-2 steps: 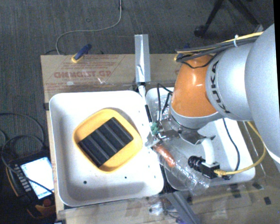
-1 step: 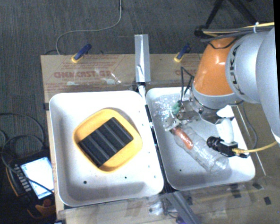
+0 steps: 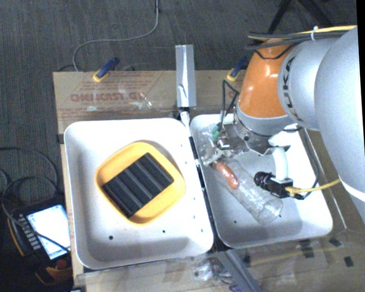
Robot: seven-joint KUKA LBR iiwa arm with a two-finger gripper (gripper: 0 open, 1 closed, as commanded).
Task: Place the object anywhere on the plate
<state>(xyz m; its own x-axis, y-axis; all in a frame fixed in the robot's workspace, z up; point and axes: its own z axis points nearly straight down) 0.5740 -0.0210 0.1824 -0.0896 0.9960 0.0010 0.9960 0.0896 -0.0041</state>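
We hang our end effector low over the right bin — grip state unclear — beside the carrot, the yellow plate well leftward, awaiting it.

— Anything obscured?
— I note the arm runs off the right edge and covers the right bin's far corner; the gripper fingers are indistinct.

bins: 2 white | plates: 1 yellow | clear bottles: 1 | blue clamps: 2
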